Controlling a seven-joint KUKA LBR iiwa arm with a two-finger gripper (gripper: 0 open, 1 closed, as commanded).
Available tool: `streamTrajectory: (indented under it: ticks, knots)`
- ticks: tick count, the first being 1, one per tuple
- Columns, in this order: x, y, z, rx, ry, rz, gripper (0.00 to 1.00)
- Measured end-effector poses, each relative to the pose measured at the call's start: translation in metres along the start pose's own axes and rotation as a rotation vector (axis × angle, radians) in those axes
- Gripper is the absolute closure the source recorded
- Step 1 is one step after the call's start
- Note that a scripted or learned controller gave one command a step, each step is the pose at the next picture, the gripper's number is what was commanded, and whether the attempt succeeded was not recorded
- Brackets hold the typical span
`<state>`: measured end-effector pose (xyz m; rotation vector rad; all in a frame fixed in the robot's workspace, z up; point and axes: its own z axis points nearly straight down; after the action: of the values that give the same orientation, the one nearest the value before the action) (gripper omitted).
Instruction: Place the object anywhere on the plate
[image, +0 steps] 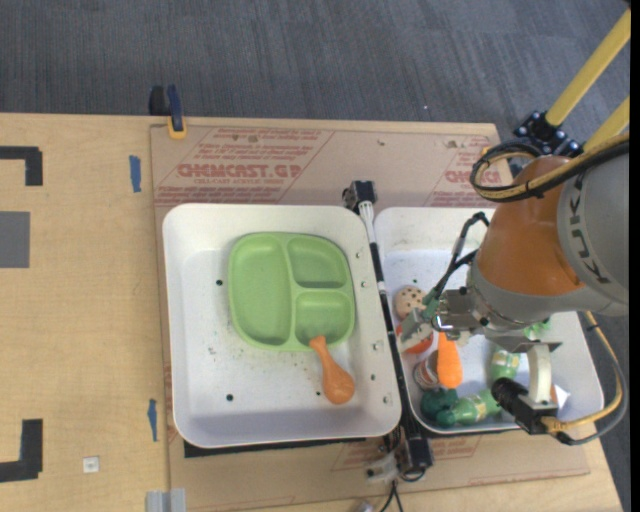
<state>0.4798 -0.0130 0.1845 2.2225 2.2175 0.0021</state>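
Note:
A green divided plate (290, 290) lies in the left white bin (190, 330). An orange drumstick-shaped toy (333, 376) rests in that bin with its thin end touching the plate's near rim. My gripper (440, 326) hangs over the left part of the right bin (590, 370), under the grey and orange wrist. An orange carrot-like piece (449, 365) sits right below the gripper, its top end hidden against the gripper. Whether it is held or just lying in the bin cannot be told from this view.
The right bin also holds a speckled tan ball (409, 298), a red and white piece (425, 373), a green toy (447, 407) and other small items partly hidden by the arm. A ridge (378, 300) divides the two bins.

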Motion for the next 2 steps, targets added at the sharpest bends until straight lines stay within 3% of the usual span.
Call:
streamTrajectory:
  ticks: [2]
  knots:
    - [0.0000, 0.0000, 0.0000, 0.000, 0.000, 0.000, 0.00]
